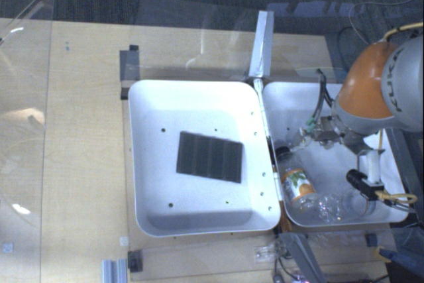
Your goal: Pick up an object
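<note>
The arm (371,86) hangs over the right bin (291,103). Nothing looks picked up yet; the can (297,184) lies there.

White left bin (142,142) with dark ribbed mat (210,156), white right bin (285,103), orange-labelled can (298,184), orange-banded grey arm (371,86)

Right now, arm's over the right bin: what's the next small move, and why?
Probably shift toward the near left corner of the right bin and descend over the orange-labelled bottle. The arm hangs over the bin's middle, and the bottle lies on its side by the divider, apart from the clear plastic item.
</note>
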